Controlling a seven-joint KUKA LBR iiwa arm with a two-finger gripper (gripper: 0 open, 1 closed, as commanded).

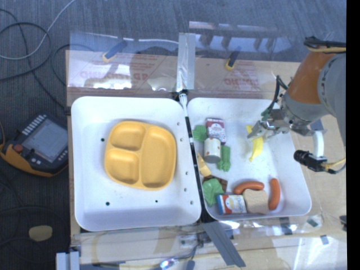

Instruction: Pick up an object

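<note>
Fingers of the gripper (260, 129) look slightly parted and grip nothing, poised in the right bin (292, 167) just above the banana (256, 148). Left of the banana stand a can (211, 149) and a green toy (225, 157). My guess: the slim, curved banana could slip free if the fingers close off-centre

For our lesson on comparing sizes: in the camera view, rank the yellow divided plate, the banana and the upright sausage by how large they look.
1. Yellow divided plate
2. Banana and upright sausage: alike, left unranked.
</note>
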